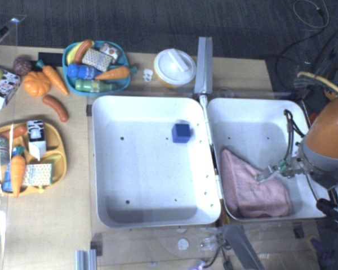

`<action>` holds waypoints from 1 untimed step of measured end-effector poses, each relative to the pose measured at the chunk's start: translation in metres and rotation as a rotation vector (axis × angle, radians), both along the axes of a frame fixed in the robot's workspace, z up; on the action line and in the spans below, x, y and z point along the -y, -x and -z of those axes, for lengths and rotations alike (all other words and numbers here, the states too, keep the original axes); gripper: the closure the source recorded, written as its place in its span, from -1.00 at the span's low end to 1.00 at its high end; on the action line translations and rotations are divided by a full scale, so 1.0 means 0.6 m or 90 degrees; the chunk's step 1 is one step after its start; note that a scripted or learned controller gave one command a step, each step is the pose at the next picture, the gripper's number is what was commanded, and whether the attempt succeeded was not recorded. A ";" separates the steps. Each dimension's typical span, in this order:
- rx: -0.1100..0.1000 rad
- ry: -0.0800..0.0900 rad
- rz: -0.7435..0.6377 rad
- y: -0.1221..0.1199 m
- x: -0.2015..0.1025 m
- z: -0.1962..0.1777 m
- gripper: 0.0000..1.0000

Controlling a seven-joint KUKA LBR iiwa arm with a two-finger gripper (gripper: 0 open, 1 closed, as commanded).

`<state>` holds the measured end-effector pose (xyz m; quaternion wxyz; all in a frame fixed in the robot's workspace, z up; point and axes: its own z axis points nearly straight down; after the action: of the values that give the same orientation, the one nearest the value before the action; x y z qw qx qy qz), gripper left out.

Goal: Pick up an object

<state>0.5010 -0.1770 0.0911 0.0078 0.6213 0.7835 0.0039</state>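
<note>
A small blue cube (181, 132) sits in the left bin (118, 201), near its upper right corner. A crumpled pink cloth (250, 189) lies in the lower part of the right bin (242, 117). My gripper (275, 171) reaches in from the right, low over the cloth's upper right edge; whether it touches the cloth I cannot tell. The orange band of the arm (329, 131) hangs above the bin's right rim.
Left of the bins stand a blue bowl (96, 66) and a yellow plate (25, 159), both filled with toy food, with loose toy vegetables (45, 86) between them. A white lidded tub (174, 66) stands behind the bins. Cables run at the right.
</note>
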 end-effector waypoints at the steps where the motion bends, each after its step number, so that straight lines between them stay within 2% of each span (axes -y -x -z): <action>1: 0.005 0.000 -0.002 -0.006 -0.003 -0.020 1.00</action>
<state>0.5044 -0.1754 0.1032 0.0108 0.6202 0.7843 0.0064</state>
